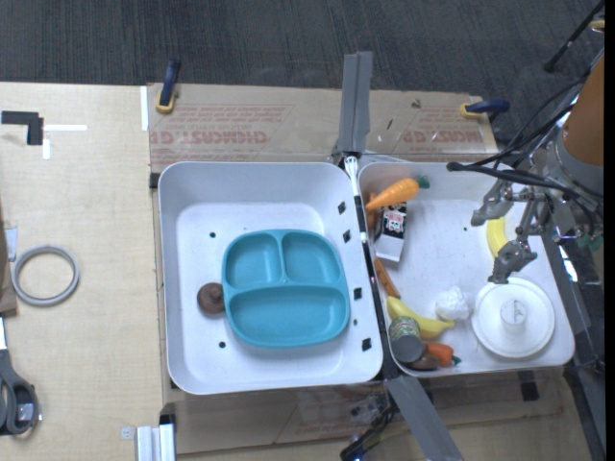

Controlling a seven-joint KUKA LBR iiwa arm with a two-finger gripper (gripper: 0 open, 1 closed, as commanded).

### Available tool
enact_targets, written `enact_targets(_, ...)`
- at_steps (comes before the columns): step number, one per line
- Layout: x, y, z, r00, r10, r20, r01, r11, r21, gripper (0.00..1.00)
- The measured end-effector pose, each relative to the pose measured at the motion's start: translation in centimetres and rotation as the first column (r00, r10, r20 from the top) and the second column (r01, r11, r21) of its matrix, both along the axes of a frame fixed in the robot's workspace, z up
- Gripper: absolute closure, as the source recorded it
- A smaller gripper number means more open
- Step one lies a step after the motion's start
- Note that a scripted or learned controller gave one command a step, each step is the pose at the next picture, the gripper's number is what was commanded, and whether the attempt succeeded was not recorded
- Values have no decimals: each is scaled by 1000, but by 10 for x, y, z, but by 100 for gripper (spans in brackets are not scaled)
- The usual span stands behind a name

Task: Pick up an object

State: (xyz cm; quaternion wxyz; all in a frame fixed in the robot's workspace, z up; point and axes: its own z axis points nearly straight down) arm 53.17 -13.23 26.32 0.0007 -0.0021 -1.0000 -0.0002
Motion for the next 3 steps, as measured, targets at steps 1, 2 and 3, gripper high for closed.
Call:
enact_targets(1,-54,-1,-154,996,-93,-2,93,996,0,0)
enact_targets(2,75,30,-174,997,-71,1,71,997,-1,0)
enact_targets(3,48,18,-174,991,-132,0,132,991,0,0)
